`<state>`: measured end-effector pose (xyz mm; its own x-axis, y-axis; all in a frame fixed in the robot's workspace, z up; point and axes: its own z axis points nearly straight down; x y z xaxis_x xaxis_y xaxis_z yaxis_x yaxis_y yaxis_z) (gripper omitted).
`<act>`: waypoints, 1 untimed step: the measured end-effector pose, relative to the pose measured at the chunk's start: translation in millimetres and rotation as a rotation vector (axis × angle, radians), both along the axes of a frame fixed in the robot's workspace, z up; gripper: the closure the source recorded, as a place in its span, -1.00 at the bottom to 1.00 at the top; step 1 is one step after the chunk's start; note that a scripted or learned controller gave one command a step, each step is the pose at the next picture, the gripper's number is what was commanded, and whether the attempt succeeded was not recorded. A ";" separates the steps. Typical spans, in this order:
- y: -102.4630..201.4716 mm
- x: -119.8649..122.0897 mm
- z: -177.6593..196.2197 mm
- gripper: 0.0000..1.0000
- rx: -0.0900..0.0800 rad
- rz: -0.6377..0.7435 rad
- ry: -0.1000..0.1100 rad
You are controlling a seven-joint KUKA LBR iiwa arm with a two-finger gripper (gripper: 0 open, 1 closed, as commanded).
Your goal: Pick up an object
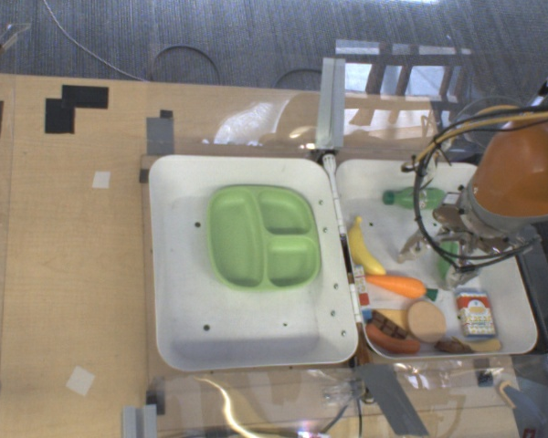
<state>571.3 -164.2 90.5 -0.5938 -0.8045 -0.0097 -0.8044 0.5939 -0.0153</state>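
1. Hanging over the right bin (528, 322), the arm (521, 176) comes in from the right w/ its orange band up top and black cables looped around the wrist.
2. Tool (447, 254) sits low inside that bin, roughly mid-bin. Can't tell if it's wide or narrow, too much cable and wrist clutter in the way. Nothing visibly gripped afaict.
3. Green bottle (411, 196) lies on its side just beyond the tool, toward the bin's far wall.
4. Banana (363, 249) is off to the tool's left, near the wall between the two bins.
5. Carrot (397, 286) lies below-left of the tool, just under the banana's lower end.
6. Small carton (475, 313) w/ red print sits just below the tool, near side of the bin.
7. Round tan disc (426, 319) is left of the carton, and a reddish-brown sausage-looking thing (390, 337) is beside it at the bin's near-left corner.
8. Left bin (178, 336), well away from the tool, has a green divided plate (260, 235) in its middle.
9. Both bins rest on the wood worktop (64, 272).
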 end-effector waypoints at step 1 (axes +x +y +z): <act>2.8 4.8 14.8 1.00 0.003 -0.003 -0.015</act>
<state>576.2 -161.4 105.4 -0.5959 -0.8028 -0.0213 -0.8024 0.5963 -0.0258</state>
